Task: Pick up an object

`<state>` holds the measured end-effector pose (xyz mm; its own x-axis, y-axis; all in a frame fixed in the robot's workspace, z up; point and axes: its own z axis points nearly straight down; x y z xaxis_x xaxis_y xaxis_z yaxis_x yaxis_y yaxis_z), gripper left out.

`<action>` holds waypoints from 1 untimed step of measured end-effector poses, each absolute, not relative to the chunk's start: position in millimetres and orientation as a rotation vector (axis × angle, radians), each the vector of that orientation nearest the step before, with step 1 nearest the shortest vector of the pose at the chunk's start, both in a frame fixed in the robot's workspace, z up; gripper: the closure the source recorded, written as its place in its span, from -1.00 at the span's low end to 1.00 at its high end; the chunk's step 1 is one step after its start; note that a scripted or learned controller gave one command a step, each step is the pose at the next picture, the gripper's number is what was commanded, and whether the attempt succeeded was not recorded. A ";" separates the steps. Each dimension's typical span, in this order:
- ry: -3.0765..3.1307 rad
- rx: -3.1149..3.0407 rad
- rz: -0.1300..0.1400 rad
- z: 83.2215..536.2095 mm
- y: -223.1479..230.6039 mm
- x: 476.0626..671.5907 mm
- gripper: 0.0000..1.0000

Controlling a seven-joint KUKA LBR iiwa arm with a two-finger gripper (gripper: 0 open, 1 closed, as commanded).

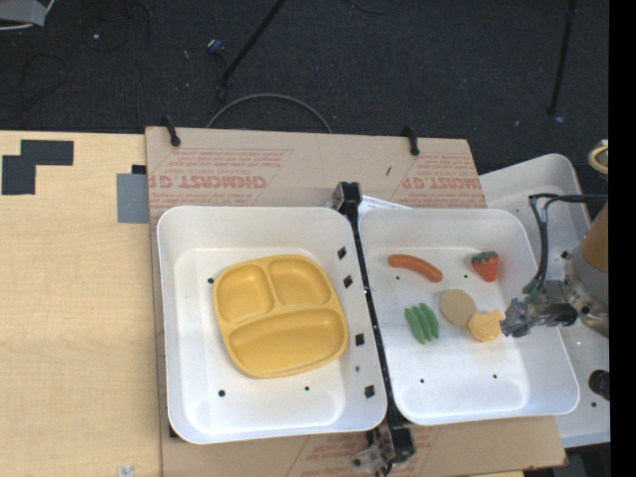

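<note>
The right bin point(467, 396) holds an orange-red sausage point(414, 266), a small red strawberry-like piece with a green top point(485, 264), a bunch of green beans point(421, 322), a tan round piece point(457, 307) and a small yellow piece point(485, 326). My gripper point(519, 320) reaches in from the right, low over the bin's right side. It sits right beside the yellow piece, at its right edge. I cannot tell whether the two touch.
In the left bin point(189, 366) lies a yellow divided plate point(280, 314). A black divider with clips point(364, 306) runs between the bins. The arm's grey body and cables point(581, 286) stand over the right bin's right rim. Cardboard lies under both bins.
</note>
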<state>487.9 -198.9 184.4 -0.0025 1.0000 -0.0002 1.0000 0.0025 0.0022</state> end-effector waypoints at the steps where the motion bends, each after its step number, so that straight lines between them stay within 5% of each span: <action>1: 2.223 2.217 0.002 231.1 -200.2 497.3 1.00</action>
